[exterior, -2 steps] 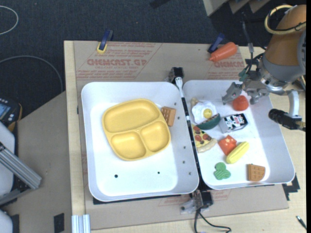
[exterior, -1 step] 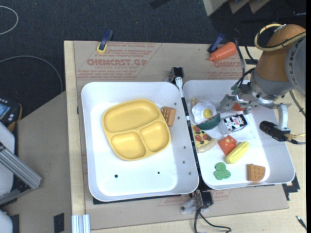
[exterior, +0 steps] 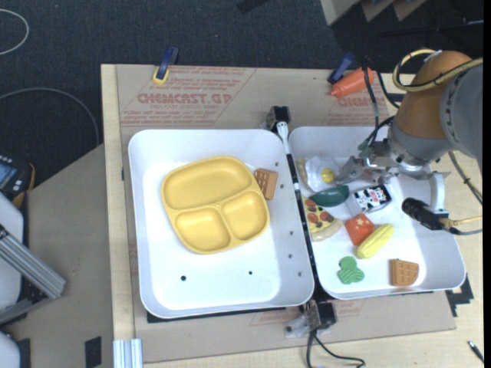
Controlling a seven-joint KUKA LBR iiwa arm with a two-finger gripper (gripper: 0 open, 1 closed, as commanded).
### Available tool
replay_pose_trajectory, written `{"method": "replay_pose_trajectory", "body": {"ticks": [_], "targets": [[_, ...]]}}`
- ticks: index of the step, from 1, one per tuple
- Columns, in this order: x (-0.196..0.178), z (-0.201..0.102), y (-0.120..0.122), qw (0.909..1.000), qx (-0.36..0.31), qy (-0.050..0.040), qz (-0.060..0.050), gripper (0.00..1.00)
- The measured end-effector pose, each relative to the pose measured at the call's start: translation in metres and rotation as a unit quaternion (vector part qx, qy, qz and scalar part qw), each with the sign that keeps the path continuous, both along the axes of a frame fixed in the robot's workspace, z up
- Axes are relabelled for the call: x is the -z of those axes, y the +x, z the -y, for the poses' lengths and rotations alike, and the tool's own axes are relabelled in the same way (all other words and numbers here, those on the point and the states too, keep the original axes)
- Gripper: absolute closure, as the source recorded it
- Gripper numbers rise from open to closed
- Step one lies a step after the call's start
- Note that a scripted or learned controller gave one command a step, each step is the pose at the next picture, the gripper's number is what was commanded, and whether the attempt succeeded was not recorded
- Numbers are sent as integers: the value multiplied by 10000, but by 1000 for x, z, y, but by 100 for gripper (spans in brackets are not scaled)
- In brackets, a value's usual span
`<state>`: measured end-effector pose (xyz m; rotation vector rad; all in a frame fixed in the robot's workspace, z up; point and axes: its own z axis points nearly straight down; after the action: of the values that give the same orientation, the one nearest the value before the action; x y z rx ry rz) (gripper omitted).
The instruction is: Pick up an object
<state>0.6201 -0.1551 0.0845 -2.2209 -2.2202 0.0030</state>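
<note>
On the brown bench [exterior: 222, 90], two white bins [exterior: 153, 267]; beyond, seemingly dark carpet [exterior: 115, 14].

The grey arm with its orange band [exterior: 430, 98] runs off the right edge, so its upper links are cut away. Its wrist covers part of the right white bin's far wall [exterior: 337, 133]. A pale flat item [exterior: 313, 171] beside the small yellow piece [exterior: 328, 176] is too blurred to identify. The black-and-white patterned object [exterior: 374, 198] lies partly under the wrist hardware, its print unreadable.
</note>
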Motion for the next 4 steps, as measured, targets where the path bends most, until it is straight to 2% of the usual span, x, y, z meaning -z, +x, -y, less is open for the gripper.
{"method": "replay_pose_trajectory", "body": {"ticks": [1, 2, 3, 4], "targets": [[-12, 0, 1, 10000, 5, -1, 21, 100], [-73, 8, 1, 10000, 7, -9, 43, 100], [-134, 0, -1, 10000, -10, -10, 57, 100], [-141, 0, 0, 10000, -4, -5, 34, 100]]}}
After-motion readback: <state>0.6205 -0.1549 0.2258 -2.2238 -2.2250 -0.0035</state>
